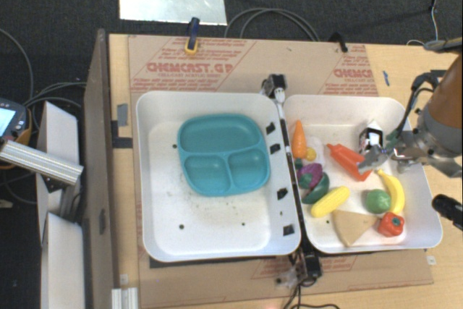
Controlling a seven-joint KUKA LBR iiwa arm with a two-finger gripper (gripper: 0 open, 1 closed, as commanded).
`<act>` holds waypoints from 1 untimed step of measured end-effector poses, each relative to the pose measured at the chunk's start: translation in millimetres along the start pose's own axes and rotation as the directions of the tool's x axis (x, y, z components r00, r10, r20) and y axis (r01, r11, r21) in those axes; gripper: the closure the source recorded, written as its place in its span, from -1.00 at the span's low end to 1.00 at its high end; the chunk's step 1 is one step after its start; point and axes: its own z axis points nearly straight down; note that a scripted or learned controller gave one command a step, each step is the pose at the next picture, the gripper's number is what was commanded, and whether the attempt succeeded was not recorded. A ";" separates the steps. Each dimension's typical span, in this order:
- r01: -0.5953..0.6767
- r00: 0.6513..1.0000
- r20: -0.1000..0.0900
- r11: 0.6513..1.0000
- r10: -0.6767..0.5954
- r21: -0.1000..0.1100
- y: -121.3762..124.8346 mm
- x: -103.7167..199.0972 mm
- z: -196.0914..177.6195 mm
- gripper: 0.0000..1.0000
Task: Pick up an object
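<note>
1. The arm is seen entering from the right, cut off by the frame edge, over the right bin.
2. The gripper is placed low above the red piece; whether it touches that piece cannot be told.
3. Whether the gripper is open or closed cannot be made out.
4. Toy foods are crowded in the right bin: a carrot, a purple piece, a corn cob, a banana, a green piece, a tan wedge and a small red piece.
5. Several pieces overlap, so their full shapes are hidden.
6. A blue tray is held in the left bin.
</note>
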 end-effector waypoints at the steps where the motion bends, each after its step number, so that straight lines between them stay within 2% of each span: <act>1: 0.000 1.000 0.000 1.000 0.000 0.000 31.7 -3.6 128.9 -1.00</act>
